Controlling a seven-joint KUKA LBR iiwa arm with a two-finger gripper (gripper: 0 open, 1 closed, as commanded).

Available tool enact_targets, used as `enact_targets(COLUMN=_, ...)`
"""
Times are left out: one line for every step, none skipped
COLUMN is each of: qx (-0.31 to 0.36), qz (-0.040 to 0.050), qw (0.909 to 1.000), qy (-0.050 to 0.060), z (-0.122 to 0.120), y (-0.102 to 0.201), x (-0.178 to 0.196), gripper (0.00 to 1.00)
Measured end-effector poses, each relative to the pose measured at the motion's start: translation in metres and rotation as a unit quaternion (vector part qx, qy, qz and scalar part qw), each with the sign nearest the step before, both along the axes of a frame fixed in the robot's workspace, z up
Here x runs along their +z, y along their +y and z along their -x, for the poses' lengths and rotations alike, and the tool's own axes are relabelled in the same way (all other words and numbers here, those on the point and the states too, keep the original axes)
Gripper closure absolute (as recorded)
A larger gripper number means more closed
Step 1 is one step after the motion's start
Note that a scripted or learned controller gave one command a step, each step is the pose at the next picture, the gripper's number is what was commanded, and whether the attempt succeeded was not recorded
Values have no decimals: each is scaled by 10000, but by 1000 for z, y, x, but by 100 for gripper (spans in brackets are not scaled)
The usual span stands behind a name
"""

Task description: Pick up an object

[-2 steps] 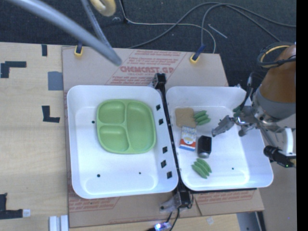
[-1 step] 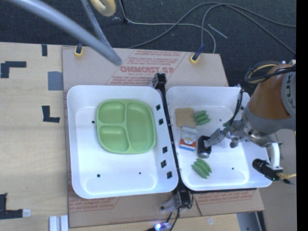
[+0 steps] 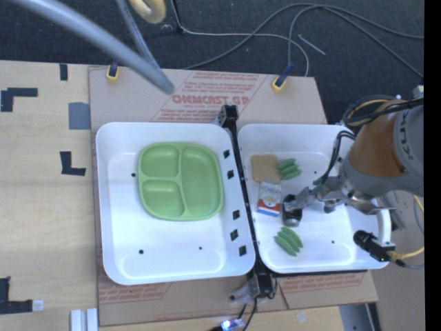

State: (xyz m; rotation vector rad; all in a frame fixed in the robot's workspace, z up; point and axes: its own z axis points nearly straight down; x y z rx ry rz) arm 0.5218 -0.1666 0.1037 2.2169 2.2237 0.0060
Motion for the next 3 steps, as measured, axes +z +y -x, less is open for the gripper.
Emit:
enact_targets(qx=8, qz=-46, qw=10000, qy=-6, z=-3, y=4, x=8, gripper=100)
enact_targets(qx=-2, qz=10, qw=10000, qy=25, z=-14, y=3, x=54, gripper=100)
enact_targets(qx=-6, qz=9, qw=10000, qy=29, z=-15, y=1, x=93, gripper=100)
